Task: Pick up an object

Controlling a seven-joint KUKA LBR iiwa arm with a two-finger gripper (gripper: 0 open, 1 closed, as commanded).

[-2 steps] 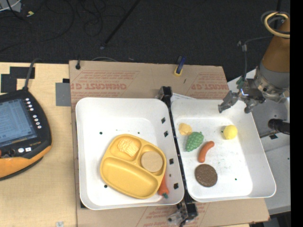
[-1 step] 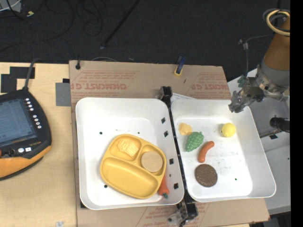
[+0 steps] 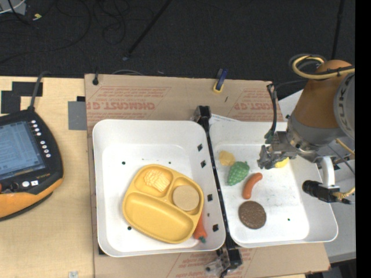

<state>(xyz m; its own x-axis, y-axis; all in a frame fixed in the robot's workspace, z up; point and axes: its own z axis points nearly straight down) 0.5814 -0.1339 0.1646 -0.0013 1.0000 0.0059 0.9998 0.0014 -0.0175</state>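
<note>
Yellow plastic toy piece [image 3: 282, 163], likely light and slick, is sitting under the hand [image 3: 268, 158], whose grip I cannot tell.

Bare floor right of brown patty [image 3: 253, 214], sausage [image 3: 251, 185] (broccoli [image 3: 237, 172] beside) crowding centre

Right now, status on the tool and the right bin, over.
Tool low over right bin, grip state unreadable. Sausage, green toy, brown patty lying loose nearby. Yellow item right beside tool.
</note>
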